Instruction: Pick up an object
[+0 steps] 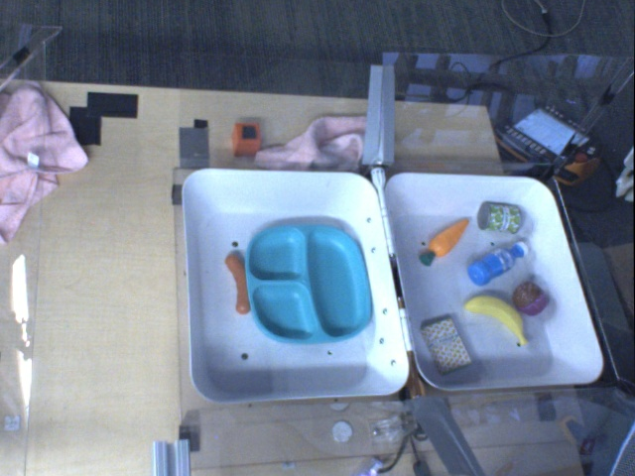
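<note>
The right bin (pixel 571 266) holds several small objects: an orange carrot (pixel 446 239), a green-and-white can (pixel 500 217), a blue bottle (pixel 495 263), a yellow banana (pixel 497 315), a dark purple round piece (pixel 530 297) and a patterned sponge-like block (pixel 446 343). The left bin (pixel 203 266) holds a blue divided plate (pixel 309 282) and a thin orange sausage-shaped piece (pixel 238 282) just left of the plate.
A pink cloth (pixel 316 145) lies behind the left bin beside a small orange block (pixel 246 137). Another pink cloth (pixel 35 152) sits at the bench's far left. A metal post (pixel 375 117) stands behind the seam between the bins.
</note>
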{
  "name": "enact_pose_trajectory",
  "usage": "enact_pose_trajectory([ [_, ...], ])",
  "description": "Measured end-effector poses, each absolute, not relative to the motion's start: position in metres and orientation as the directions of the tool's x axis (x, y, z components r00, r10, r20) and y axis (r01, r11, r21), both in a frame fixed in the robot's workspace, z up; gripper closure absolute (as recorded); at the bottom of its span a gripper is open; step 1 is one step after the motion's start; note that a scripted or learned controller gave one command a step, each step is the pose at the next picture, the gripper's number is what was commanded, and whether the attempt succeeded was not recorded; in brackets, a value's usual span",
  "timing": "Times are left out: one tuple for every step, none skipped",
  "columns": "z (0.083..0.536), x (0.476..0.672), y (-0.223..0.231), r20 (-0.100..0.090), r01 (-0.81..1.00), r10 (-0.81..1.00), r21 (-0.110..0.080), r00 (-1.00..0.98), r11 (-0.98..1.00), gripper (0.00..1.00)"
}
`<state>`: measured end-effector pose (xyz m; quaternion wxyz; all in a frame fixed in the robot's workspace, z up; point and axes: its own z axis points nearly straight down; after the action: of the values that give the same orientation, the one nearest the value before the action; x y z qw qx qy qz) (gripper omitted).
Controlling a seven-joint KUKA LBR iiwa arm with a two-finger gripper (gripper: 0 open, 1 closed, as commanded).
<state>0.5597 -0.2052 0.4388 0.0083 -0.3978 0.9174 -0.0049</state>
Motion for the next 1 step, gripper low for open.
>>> enact_pose_trajectory([
  [0.4237,0.5572,-0.1784,0.005,-0.941,-0.941,-0.016,0.339,-0.339,1.0],
])
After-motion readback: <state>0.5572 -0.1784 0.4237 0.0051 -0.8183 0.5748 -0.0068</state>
